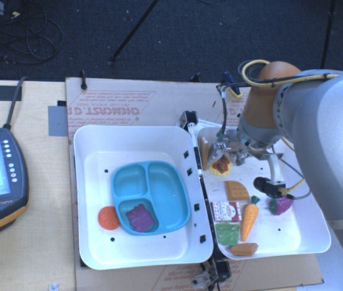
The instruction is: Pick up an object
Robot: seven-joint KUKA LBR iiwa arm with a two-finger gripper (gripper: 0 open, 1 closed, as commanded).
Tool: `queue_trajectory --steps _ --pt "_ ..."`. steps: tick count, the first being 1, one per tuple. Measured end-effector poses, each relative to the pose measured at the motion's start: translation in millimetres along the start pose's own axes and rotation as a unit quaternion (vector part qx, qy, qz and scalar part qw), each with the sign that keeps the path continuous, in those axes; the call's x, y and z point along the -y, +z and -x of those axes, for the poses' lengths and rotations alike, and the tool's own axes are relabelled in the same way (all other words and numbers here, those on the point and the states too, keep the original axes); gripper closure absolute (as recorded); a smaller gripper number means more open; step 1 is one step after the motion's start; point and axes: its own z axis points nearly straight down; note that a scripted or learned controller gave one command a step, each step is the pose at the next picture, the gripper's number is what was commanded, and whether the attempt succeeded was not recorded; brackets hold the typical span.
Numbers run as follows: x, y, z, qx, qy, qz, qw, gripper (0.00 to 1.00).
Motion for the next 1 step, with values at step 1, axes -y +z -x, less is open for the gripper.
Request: queue_trajectory --steps 1 --pt "58.7 1.2 20.7 -0.003 0.002 -0.004 1.0 0.0"
